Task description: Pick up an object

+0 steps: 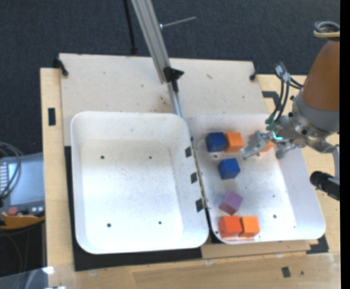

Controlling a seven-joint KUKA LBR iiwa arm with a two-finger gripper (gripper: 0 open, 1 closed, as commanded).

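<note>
Camera view, from above and at a slant: two shallow white bins sit side by side on the bench, the left bin (pixel 133 179) bare inside and the right bin (pixel 295 197) holding all the blocks. The arm (pixel 322 83) reaches in from the right, and its gripper (pixel 260 144) hangs over the upper part of the right bin. Whether its fingers are spread or closed cannot be told at this size, and nothing can be made out between them.

Just left of the gripper an orange block (pixel 234 141) lies touching a blue block (pixel 216 141). A second blue block (pixel 228 168) sits a little below that pair, apart from both. Further down lies a purple block (pixel 230 201), tilted, and against the near rim two more orange blocks (pixel 239 226) rest side by side, touching.

A slanted metal pole (pixel 154 38) crosses the bench behind the bins, ending near the seam between them. A grey control pendant (pixel 15 185) lies off the bench at the left.
</note>
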